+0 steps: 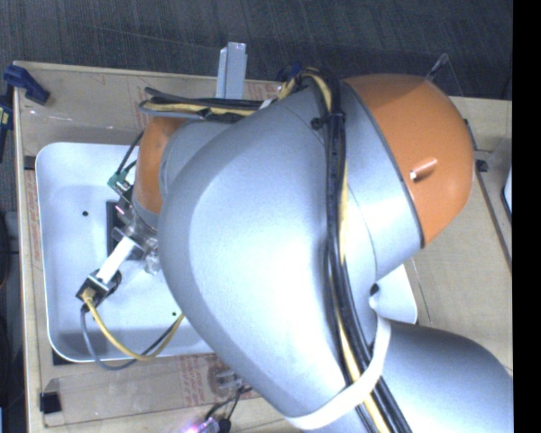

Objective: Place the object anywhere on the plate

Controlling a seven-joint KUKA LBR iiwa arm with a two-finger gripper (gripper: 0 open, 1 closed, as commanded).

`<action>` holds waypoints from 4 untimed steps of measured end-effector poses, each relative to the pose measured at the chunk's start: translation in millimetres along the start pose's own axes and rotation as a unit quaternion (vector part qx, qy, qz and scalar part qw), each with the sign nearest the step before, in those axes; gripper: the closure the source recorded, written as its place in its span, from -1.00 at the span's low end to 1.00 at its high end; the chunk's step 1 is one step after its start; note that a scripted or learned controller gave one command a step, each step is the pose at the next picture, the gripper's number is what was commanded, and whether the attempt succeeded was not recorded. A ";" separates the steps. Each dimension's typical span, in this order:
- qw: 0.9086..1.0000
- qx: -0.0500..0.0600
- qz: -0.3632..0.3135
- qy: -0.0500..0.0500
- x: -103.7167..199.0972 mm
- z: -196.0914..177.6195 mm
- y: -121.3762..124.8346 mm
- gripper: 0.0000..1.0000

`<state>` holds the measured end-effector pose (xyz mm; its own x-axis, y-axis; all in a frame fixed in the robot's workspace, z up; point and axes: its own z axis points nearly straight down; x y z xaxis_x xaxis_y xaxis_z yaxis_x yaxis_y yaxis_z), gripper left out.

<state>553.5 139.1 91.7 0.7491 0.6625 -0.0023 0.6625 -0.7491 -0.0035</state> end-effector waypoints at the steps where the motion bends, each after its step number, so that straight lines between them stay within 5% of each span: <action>1: 0.966 -0.001 -0.260 0.000 -74.9 -99.8 38.4 1.00; 2: 0.906 0.000 -0.422 -0.001 -73.0 -70.8 -35.6 1.00; 3: 0.915 -0.002 -0.402 0.001 -119.0 -181.5 18.6 1.00; 4: 0.896 0.000 -0.444 -0.001 -64.3 -10.2 -37.7 1.00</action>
<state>480.4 124.7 102.2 -0.0737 0.9973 -0.0002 0.9973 0.0737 -0.0057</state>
